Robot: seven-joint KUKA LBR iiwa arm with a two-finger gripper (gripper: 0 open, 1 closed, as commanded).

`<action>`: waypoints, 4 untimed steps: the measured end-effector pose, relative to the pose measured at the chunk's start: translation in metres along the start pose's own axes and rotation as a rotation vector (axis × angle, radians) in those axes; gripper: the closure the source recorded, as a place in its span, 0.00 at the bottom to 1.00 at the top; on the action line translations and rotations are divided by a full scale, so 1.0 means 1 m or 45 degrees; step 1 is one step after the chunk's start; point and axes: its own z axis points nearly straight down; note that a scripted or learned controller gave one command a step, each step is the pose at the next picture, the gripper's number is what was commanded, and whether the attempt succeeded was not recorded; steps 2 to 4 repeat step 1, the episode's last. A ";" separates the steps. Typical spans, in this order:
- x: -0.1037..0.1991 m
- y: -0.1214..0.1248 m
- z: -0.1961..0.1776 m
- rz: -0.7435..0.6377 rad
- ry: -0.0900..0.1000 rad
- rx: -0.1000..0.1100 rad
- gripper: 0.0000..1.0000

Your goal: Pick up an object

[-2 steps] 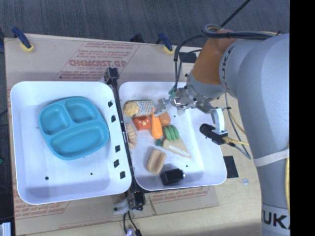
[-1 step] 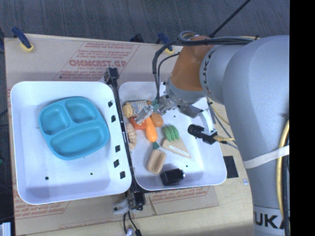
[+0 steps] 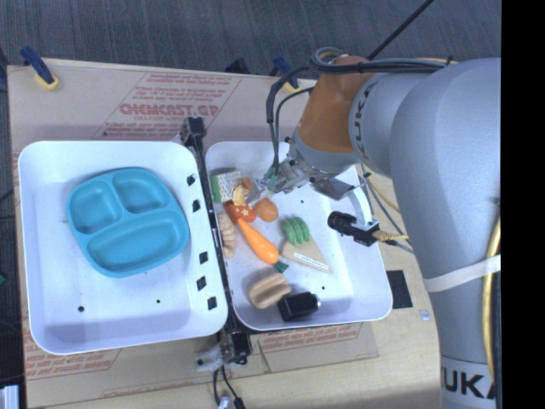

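Observation:
The right bin (image 3: 362, 288) holds several toy foods: an orange carrot (image 3: 258, 242), a small orange ball (image 3: 267, 210), a green ridged piece (image 3: 295, 229), a beige wedge (image 3: 307, 257), a tan bread roll (image 3: 268, 289) and a black block (image 3: 298, 305). More small pieces crowd the bin's upper left around a striped item (image 3: 226, 183). My gripper (image 3: 274, 180) is low over that upper-left cluster, just above the orange ball. The wrist hides its fingertips.
The left bin (image 3: 51, 296) carries a blue divided plate (image 3: 128, 220). A black divider with clips (image 3: 204, 220) runs between the bins. The grey arm (image 3: 434, 143) covers the right bin's upper right. Blue clamps (image 3: 38, 66) sit on the cardboard behind.

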 end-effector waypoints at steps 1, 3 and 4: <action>0.044 -0.009 -0.084 0.152 0.006 0.012 1.00; 0.044 -0.009 -0.084 0.152 0.006 0.012 1.00; 0.044 -0.009 -0.084 0.152 0.006 0.012 1.00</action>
